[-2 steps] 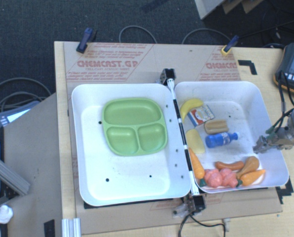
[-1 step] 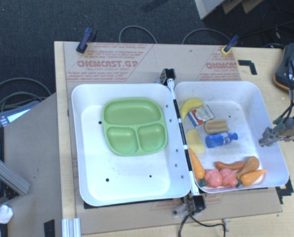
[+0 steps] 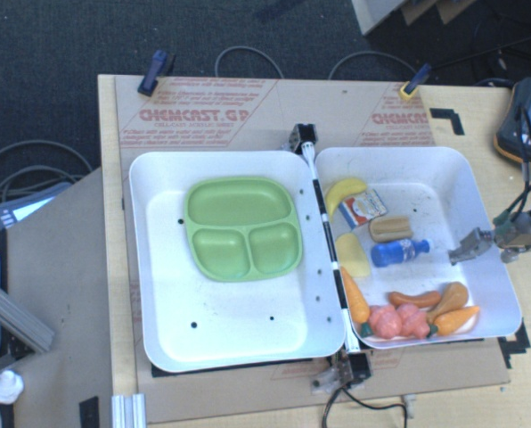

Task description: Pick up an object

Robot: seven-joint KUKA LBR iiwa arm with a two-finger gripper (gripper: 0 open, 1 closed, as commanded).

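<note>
Blue bottle [image 3: 397, 253] lies clear; pincer [image 3: 473, 244] beside it is blurred, cut off.

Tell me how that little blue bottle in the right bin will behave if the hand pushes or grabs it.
The blue bottle lies on its side, so its rounded body would probably roll under a sideways push. It looks like a small plastic toy, likely light and stiff. Its smooth surface may slip between fingers, and the tan cylinder close beside it may get nudged.

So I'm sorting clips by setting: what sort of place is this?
Likely a robotics lab test bench: two white bins clamped to a board, toy food in the right one, a gripper reaching in, loose cables on the carpet.
</note>
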